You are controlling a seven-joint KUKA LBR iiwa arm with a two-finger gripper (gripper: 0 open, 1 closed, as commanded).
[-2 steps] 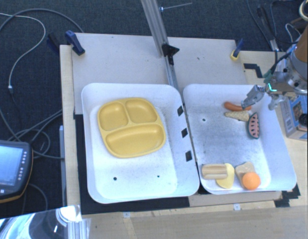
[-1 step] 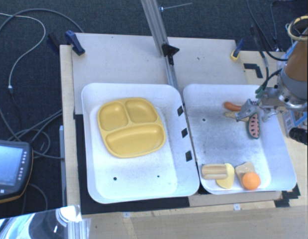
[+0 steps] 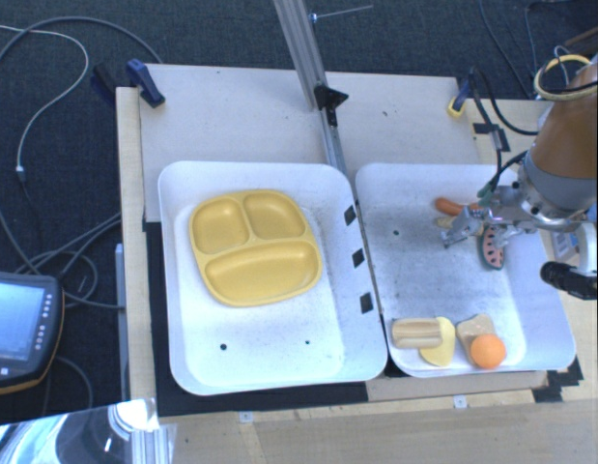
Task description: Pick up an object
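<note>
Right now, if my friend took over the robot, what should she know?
Gripper: low in the right bin, near its far side. I can't tell if it is open or shut.
Things: an orange carrot-like piece just beyond the gripper, a watermelon slice beside it; a bread-like roll, yellow wedge, tan piece and orange ball along the near edge. A yellow divided plate lies in the left bin.
Done: nothing visibly lifted.
Left: grab one object and raise it.

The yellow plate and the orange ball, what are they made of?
The yellow plate looks like hard plastic: one even color, smooth molded walls splitting it into three sections, a soft sheen. The orange ball in the right bin is probably a plastic or foam toy fruit; its matte, even surface leaves that open.
</note>
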